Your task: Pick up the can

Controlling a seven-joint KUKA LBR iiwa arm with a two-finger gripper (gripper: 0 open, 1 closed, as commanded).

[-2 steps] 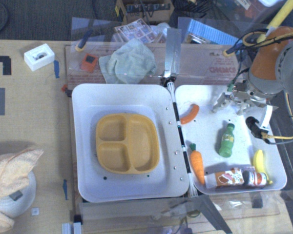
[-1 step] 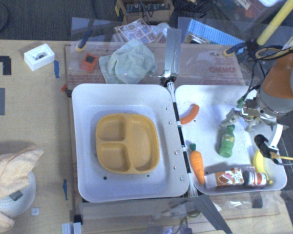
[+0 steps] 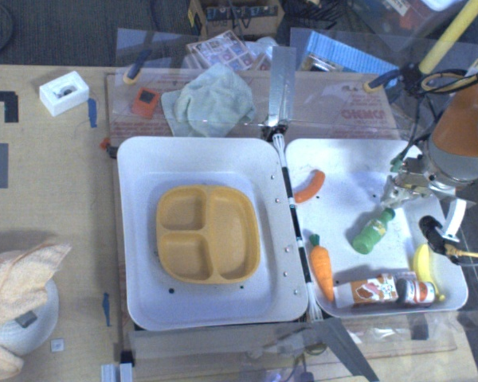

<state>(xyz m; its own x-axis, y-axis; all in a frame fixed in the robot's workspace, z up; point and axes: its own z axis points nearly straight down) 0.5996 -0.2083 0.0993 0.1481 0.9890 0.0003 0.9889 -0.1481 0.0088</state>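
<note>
Gripper (image 3: 395, 194) hovering, finger state indeterminate | can (image 3: 385, 290) lying near edge, right bin (image 3: 342, 165) | descending squarely across body advised

End effector (image 3: 400, 191) above green bottle (image 3: 372, 233) (right bin (image 3: 342, 165)), yellow tray (image 3: 208, 234) left

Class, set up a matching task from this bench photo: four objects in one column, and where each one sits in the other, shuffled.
Things:
1. divided yellow plate
2. carrot
3. green bottle
4. can

Places:
A. lying along the right bin's near wall
B. middle of the left bin
C. just below the gripper
D. right bin, beside the divider between the bins

Pairs: 1-B, 2-D, 3-C, 4-A
</note>
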